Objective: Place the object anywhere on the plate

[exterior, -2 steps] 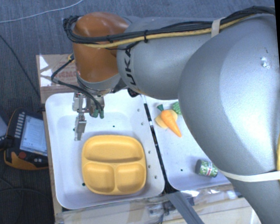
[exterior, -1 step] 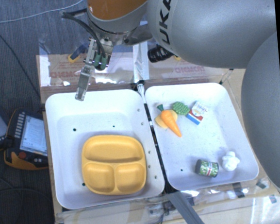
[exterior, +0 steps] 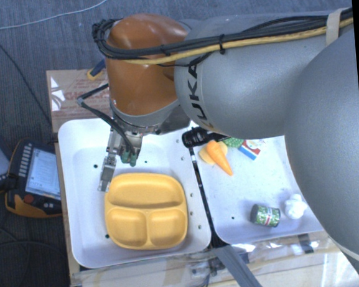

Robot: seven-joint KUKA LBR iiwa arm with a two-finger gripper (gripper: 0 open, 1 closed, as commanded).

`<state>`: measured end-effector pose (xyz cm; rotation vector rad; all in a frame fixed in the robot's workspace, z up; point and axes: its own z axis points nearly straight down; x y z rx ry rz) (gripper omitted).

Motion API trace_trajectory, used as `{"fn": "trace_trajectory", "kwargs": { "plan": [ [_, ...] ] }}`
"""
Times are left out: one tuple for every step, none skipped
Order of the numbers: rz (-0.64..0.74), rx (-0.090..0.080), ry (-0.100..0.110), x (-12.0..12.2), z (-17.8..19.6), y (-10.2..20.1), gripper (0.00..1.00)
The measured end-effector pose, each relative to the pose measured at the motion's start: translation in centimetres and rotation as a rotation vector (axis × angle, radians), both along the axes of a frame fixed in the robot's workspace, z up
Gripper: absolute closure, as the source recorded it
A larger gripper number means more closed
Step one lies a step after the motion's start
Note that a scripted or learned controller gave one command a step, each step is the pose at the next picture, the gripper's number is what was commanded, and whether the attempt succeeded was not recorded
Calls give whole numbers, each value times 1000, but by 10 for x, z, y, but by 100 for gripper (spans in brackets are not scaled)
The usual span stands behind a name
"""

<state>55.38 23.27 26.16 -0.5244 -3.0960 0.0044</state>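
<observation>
The jaws (exterior: pixel 115 167) hover just above the yellow divided plate (exterior: pixel 146 210) in the left bin (exterior: pixel 84 198); whether they hold anything, I cannot tell. Release seems next, perhaps after easing lower toward the plate.

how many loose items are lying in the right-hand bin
4 visible: an orange carrot at the bin's upper left, a red, white and blue packet beside it, a green can lower down, and a white object just right of the can. The arm covers part of the bin, so more may be hidden.
</observation>
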Motion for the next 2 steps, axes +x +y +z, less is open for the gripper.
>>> {"fn": "trace_trajectory", "kwargs": {
  "plan": [
    [351, 3, -8, -50, 141, 1, 0],
    [651, 2, -8, -54, 173, 0, 0]
  ]
}}
